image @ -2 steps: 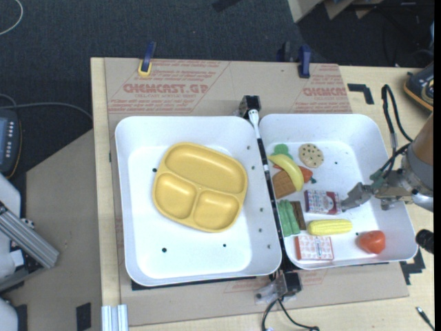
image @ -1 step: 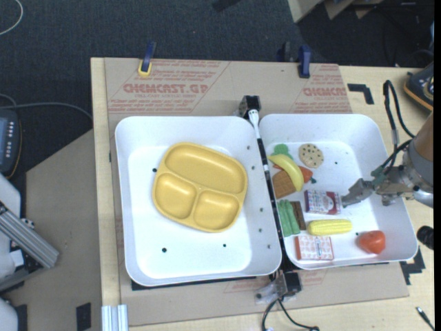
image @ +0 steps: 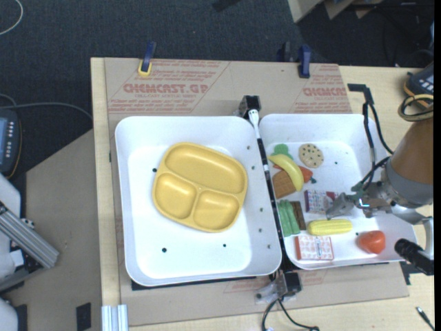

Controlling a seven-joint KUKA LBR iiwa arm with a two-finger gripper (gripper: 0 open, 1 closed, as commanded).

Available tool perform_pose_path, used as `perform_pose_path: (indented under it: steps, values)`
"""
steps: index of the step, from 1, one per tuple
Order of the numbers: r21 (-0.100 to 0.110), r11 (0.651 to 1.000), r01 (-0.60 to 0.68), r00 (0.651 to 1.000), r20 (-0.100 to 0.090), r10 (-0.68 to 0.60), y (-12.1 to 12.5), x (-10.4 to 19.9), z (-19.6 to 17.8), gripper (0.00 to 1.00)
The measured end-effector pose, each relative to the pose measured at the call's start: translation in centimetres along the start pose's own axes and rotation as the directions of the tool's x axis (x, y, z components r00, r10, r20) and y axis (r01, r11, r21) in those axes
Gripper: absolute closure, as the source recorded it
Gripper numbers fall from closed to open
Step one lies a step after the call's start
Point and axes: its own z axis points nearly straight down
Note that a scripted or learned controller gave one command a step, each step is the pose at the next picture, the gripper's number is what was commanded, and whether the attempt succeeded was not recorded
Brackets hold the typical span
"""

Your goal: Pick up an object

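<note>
Toy food fills the right bin (image: 344, 133): a banana (image: 288, 169), a cookie (image: 311, 155), a corn cob (image: 330, 227), a tomato (image: 373, 241), a green stick (image: 286, 218) and a small printed card (image: 315, 248) (all lying loose, none lifted). The gripper (image: 341, 204) hangs low over the middle of that bin, just above the corn cob, and nothing sits between its fingers; how wide they stand I cannot tell. The left bin (image: 138, 205) holds a yellow divided plate (image: 200, 185).
</note>
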Motion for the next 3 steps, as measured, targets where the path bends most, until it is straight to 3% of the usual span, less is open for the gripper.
perform_pose_path:
  steps: [1, 2, 3]
  values:
    - [-0.003, 1.0, -0.001, 1.0, 0.001, 0.001, 0.0, 0.1, 4.3, 0.0]
    - [-0.008, 1.0, -0.002, 1.0, 0.004, 0.002, 0.0, 0.0, 3.0, 1.0]
    - [-0.014, 1.0, 0.002, 1.0, 0.007, -0.002, 1.1, -0.1, -2.7, 1.0]
